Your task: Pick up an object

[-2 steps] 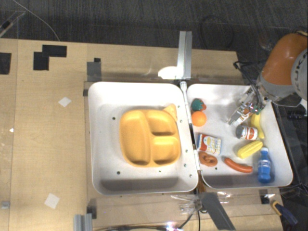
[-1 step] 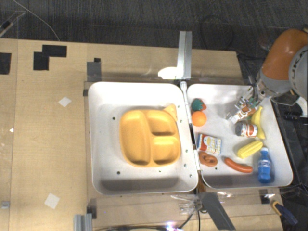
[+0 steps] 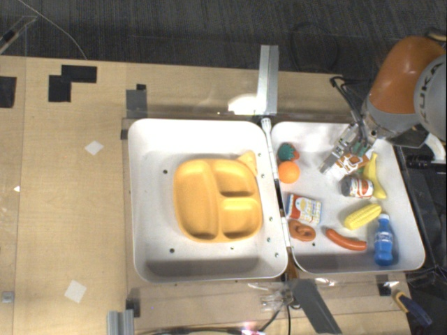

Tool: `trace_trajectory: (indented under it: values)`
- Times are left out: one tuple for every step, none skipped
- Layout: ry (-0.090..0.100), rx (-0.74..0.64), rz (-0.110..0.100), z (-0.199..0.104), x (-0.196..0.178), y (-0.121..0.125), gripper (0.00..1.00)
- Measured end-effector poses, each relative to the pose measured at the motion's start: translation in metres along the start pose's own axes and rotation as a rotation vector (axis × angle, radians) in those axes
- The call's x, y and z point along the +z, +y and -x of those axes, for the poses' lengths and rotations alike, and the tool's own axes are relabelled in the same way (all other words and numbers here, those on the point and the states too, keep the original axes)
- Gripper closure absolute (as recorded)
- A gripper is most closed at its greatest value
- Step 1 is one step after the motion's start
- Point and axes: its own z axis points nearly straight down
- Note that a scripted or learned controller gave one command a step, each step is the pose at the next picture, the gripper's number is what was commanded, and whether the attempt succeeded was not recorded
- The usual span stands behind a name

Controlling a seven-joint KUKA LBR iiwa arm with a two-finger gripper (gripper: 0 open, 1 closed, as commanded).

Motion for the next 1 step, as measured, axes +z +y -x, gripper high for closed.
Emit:
trace_trajectory:
  values:
    - [0.009, 0.279, -0.002, 0.0200, 0.0259, -0.0057, 0.00]
